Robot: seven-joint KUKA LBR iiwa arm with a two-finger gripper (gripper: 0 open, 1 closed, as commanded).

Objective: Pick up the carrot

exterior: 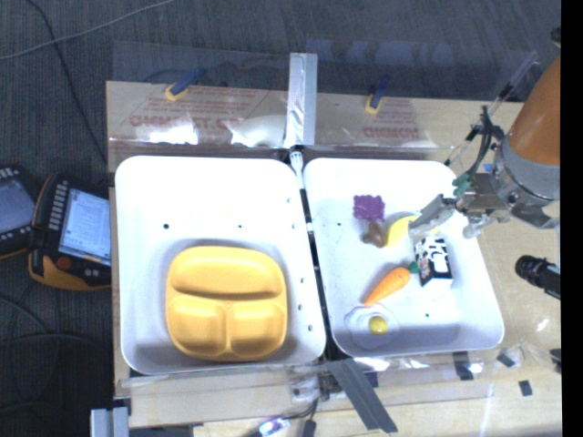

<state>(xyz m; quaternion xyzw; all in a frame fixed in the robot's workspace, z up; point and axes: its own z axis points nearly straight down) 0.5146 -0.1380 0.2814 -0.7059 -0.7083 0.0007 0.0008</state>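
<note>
Hand (435,215) above right bin, grip unclear; carrot (386,285) diagonal, tip toward lower left.

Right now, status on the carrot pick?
Pincer over right bin, nothing seen between its fingers. Carrot lying on bin floor, not picked. Black-and-white block right beside carrot's top end; fried egg toy near its tip.

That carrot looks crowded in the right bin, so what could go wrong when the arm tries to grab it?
The carrot lies close beside a black-and-white toy, so the gripper might close on that instead, or on both. The fried egg sits just off the carrot's tip and could get knocked aside. The carrot also lies at a slant, so a badly lined-up pinch may squeeze it out sideways.
</note>
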